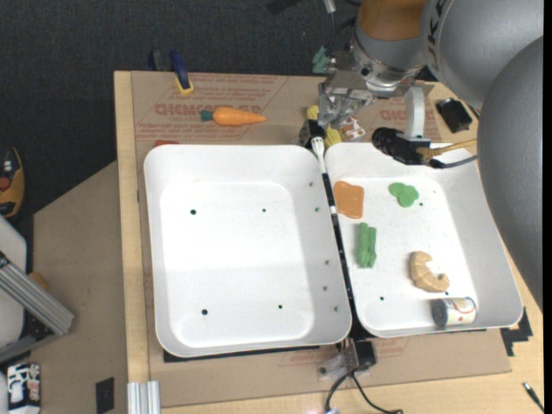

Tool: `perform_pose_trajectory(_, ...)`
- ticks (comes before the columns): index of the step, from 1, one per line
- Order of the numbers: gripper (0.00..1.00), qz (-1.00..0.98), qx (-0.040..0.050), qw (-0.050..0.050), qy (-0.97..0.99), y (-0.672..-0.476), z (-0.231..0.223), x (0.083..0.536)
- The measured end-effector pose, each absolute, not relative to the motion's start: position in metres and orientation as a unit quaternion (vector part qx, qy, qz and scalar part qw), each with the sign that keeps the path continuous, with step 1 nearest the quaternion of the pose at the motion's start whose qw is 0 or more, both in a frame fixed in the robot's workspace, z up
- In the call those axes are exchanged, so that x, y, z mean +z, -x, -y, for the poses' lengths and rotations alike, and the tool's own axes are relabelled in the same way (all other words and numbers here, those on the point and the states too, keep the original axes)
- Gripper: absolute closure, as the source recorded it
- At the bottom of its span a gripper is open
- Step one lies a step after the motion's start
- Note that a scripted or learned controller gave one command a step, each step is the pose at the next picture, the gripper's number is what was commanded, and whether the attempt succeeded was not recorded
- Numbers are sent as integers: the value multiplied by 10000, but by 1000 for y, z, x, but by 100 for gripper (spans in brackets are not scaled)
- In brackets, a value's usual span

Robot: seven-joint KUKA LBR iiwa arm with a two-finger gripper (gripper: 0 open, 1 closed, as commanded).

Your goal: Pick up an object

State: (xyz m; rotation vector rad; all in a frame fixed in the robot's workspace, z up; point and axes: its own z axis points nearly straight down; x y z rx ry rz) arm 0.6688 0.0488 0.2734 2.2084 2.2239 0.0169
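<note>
Your gripper hangs above the right bin's far-left corner; its grip is unreadable. The green pod lies inside, long axis running near-to-far.

Bright, even light from overhead here, and the two white bins, the left bin above all, come up near blown-out, with a soft pale glare across its floor and hardly any shading to show its depth. Shadows are short and faint: a thin dark line under the bins' near rims, a small smudge beside the croissant and the green pieces, while the dark backdrop at the top goes grainy and dull. The big grey arm at the right looms soft and out of focus, and fine detail everywhere is slightly mushy.
</note>
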Motion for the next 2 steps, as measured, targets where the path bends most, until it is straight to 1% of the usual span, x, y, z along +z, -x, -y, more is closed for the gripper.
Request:
perform_pose_trajectory(1, 100, -7101, 38, 12, -7041, -624, -129, 338)
perform_pose_trajectory(2, 100, -7104, -32, -37, -7038, -612, -225, 243)
